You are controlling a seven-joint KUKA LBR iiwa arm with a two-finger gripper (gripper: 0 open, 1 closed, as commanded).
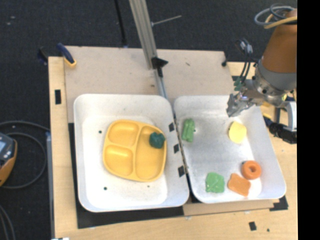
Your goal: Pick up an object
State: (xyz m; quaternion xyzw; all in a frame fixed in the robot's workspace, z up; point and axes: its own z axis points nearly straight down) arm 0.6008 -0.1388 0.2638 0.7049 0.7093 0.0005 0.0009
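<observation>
The grey arm with its orange band [279, 49] comes in from the right, and the jaws [236, 105] hang over the far edge of the right bin [210, 109], near its far right corner. Whether the jaws are apart or together I cannot tell — they read as a dark blurred cluster, and nothing can be made out between them.

In the right bin a yellow rounded piece [237, 132] lies just in front of the jaws, close to them though whether it touches is unclear. A green oblong piece [188, 130] sits hard against the bin's left wall. Along the near edge three things crowd together: a green lump [215, 183], an orange block [239, 184] just beside it, and an orange ring [251, 169] touching or nearly touching the block, close to the right wall. The bin's centre is bare white floor, open between the yellow piece and the near row.

The left bin [90, 114] holds a yellow divided tray [125, 154], with a dark green piece [157, 140] resting in its far right compartment. White floor rings the tray on all sides, widest at the far edge.

The two bins meet along a narrow seam, where a metal post [142, 29] rises from the bench [110, 69] — its foot stands just beyond the bins' far edges
</observation>
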